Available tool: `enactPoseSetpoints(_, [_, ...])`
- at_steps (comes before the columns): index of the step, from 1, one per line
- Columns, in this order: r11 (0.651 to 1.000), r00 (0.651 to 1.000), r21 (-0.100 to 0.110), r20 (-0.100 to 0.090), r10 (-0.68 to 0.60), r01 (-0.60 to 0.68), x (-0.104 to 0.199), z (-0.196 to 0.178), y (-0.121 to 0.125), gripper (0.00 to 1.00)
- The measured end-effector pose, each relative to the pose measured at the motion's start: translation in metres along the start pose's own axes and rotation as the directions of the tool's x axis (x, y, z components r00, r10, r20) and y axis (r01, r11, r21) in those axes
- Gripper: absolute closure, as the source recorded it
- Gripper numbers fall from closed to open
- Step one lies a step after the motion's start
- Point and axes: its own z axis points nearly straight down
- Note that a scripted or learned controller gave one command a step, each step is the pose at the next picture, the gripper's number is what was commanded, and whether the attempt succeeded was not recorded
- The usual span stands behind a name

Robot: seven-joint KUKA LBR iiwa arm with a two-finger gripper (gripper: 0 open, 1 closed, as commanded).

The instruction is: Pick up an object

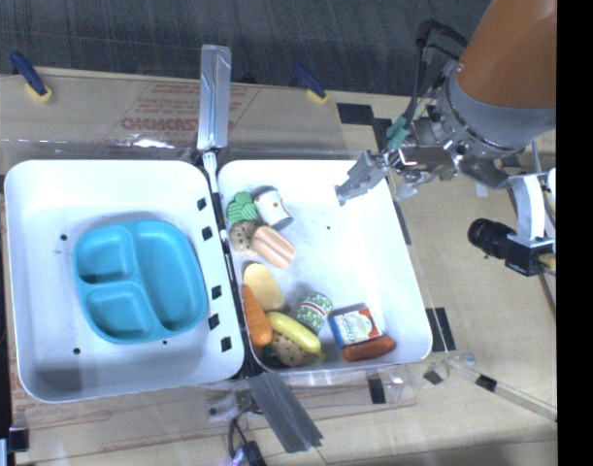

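My gripper (359, 180) hangs over the far right part of the right bin (359, 255), above bare floor, with nothing seen in it. The toy food lies to its left and nearer the camera. A green leafy piece (241, 205) and a small white can (271, 205) sit by the divider. Below them are a cookie (242, 235) and a pink sausage (274, 247). Further toward the front lie a yellow piece (264, 285), a carrot (256, 316), a banana (294, 333), a green can (314, 310), a small carton (355, 324) and a red sausage (369, 348).
A blue compartment tray (141, 280) fills the middle of the left bin (34, 221). A grey metal strip (214, 95) rises at the far end of the divider between the bins. Blue clamps (31, 76) hold the cardboard at the back.
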Motion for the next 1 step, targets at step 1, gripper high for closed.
enactPoseSetpoints(1, [0.963, 0.963, 0.018, 0.000, 0.268, -0.268, -0.0440, 0.1739, -0.0005, 0.00])
